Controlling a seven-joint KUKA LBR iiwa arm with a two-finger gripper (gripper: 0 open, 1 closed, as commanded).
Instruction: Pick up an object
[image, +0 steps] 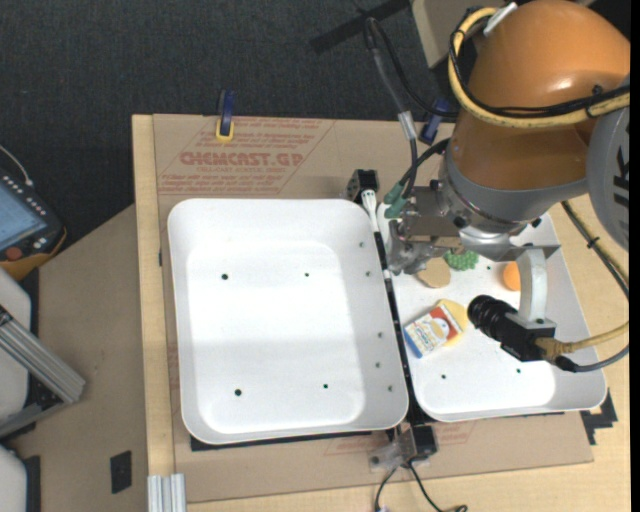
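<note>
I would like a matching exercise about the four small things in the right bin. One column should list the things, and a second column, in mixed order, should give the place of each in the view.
Things:
1. multicoloured packet
2. tan round piece
3. green piece
4. orange piece

Places:
A. farthest to the view's right
B. lowest in the view
C. straight above the packet
D. between the tan and the orange pieces

Pairs: 1-B, 2-C, 3-D, 4-A
</note>
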